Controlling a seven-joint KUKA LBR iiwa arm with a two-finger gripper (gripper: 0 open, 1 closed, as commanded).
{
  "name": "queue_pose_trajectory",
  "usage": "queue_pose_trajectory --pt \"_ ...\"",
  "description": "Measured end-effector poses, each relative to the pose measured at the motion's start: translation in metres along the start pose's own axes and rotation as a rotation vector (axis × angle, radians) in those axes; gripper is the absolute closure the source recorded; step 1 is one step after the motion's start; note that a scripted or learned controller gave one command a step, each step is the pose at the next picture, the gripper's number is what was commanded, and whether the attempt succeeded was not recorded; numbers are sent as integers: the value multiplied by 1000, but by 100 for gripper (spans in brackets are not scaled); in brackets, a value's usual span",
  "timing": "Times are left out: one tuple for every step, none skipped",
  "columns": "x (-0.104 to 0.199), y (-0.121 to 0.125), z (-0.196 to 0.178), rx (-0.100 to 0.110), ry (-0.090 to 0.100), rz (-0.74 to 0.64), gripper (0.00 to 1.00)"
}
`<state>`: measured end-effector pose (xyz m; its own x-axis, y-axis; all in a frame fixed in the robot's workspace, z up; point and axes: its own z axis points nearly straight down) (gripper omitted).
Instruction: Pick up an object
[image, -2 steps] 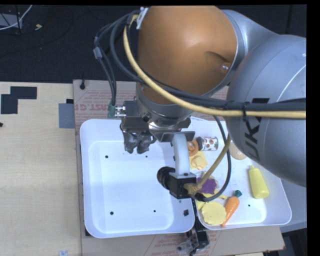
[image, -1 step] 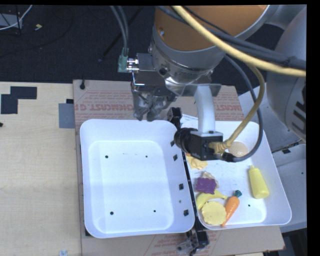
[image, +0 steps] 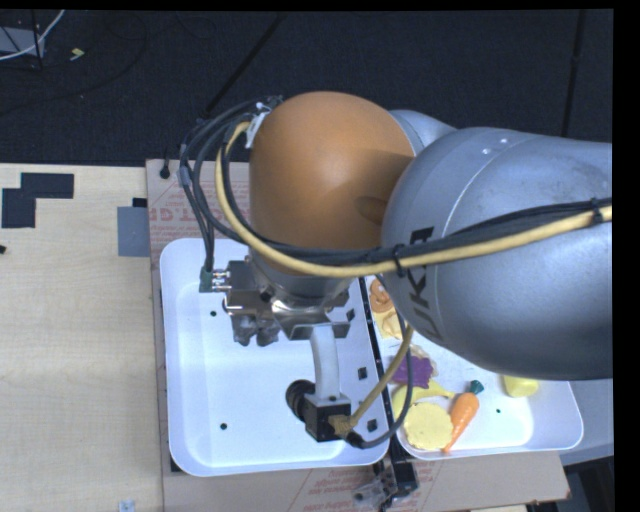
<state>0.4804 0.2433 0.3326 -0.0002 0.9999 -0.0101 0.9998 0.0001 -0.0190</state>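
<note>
Nearest, in the right bin (image: 560, 440), an orange toy carrot (image: 462, 412) is laid tilted, touching a flat yellow disc (image: 430, 428). A purple piece (image: 415, 370) and a pale yellow piece (image: 520, 385) are seen behind them, and an orange-and-yellow piece (image: 382, 300) is set farther back by the bin's left wall. Farther off, the gripper (image: 262, 330) is held over the far half of the left bin (image: 200, 420), apart from those objects, under the grey arm (image: 500, 250). Whether it is released or clenched cannot be told.
</note>
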Motion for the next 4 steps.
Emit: queue_pose_trajectory --pt "0 46 -75 -24 11 2 100" --pt "-2 -10 -198 -28 17 -5 100" --pt "-21 -5 -24 1 0 2 100" --pt "-1 -7 -166 -29 16 -4 100"
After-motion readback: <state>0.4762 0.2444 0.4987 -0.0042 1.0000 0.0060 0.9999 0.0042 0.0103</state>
